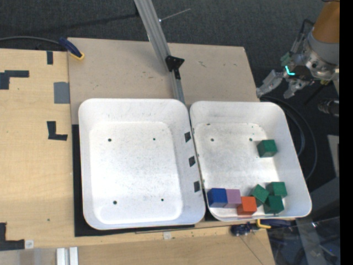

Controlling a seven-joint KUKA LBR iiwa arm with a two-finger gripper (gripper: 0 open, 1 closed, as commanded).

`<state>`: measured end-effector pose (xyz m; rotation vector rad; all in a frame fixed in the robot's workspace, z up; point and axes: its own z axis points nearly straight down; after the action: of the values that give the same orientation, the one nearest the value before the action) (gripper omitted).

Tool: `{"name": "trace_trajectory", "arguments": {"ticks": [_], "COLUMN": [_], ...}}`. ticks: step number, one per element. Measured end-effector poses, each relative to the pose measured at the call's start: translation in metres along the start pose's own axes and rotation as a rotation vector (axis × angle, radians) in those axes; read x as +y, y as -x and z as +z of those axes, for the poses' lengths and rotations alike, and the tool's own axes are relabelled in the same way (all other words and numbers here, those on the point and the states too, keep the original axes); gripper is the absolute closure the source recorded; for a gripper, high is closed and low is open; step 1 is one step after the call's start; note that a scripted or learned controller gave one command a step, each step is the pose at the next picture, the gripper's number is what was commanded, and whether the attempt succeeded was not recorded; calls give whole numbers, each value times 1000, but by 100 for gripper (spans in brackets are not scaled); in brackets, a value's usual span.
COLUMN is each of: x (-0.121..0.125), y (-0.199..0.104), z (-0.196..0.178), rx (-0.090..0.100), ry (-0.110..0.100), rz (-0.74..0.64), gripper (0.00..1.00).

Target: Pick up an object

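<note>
Low in the frame, along the bottom edge of the right bin, sits a cluster of blocks: a blue block, a purple block touching it, an orange block just beside that, and three green blocks bunched at the lower right corner. One more green block lies alone, well apart, near the bin's right wall at mid height. To the left, touching side by side, is the left bin, its floor bare white with dark specks. Both bins rest on the tabletop. At the upper right of the frame the hand hangs outside the right bin, beyond its upper right corner, fingers spread with nothing between them. A grey metal rail slants from the top of the frame toward the gap between the bins.
</note>
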<state>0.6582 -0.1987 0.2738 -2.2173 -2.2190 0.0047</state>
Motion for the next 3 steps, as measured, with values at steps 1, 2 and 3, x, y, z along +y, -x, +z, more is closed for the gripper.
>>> {"name": "trace_trajectory", "arguments": {"ticks": [1, 2, 3], "x": [1, -1, 7], "y": [0, 7, 2], "z": [-3, 43, 97], "rx": [-3, -3, -2], "ry": [4, 0, -1], "rz": [-1, 1, -2], "gripper": [0, 0, 0]}}
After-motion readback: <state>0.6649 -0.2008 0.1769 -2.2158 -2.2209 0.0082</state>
